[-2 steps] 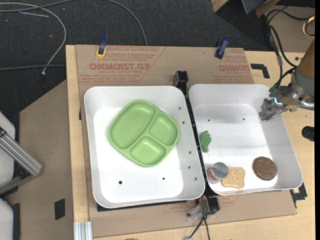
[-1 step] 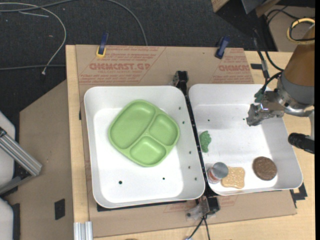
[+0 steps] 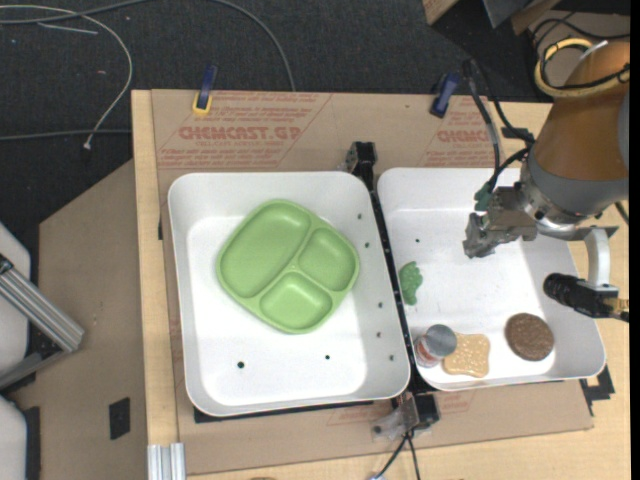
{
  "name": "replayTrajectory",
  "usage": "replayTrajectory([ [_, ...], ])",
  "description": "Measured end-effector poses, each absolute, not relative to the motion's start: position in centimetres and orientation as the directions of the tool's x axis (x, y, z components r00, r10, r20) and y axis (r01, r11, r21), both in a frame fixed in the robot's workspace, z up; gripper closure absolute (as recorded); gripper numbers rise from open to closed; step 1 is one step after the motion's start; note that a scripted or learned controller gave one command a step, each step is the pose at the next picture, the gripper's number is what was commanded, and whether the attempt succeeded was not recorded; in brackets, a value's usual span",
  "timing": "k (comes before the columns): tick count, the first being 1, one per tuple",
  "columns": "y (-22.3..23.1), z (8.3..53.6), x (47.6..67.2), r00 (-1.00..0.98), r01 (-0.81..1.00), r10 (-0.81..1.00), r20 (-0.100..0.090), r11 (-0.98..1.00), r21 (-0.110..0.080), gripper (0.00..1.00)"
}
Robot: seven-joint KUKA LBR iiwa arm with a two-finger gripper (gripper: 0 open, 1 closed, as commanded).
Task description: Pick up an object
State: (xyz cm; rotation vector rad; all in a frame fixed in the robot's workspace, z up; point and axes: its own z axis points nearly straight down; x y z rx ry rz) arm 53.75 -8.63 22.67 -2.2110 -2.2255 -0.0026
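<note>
Where the bench edge comes nearest, the right bin (image 3: pixel 560 368) carries a row of small things along its front wall: a little round grey-and-red piece (image 3: pixel 436 343), a tan waffle-like biscuit (image 3: pixel 468 355) touching it on the right, and, a little apart toward the corner, a brown round cookie (image 3: pixel 529 336). Slightly farther back, against that bin's left wall, lies a small green leafy scrap (image 3: pixel 410 281). Across the divider, the left bin (image 3: pixel 200 368) holds a green divided plate (image 3: pixel 288 265) with three compartments, lying flat and turned at an angle near the middle. Farther in, over the upper middle of the right bin, the gripper (image 3: pixel 482 243) hangs from the grey arm with its orange band (image 3: pixel 585 98); its dark fingers point down toward bare white floor, well apart from every object, and nothing sits between them. Whether those fingers are spread or closed I cannot tell from this angle. Beyond the bins, the cardboard sheet (image 3: pixel 300 128) under them is pinned by two blue clamps (image 3: pixel 206 88) at its far edge, and cables trail over the dark floor behind.
</note>
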Motion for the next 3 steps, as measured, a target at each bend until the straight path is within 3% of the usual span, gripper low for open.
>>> replayTrajectory([
  [3,7.1,21.7,50.0,-0.006,1.000,1.000,0.003,0.006,-0.005,1.00],
])
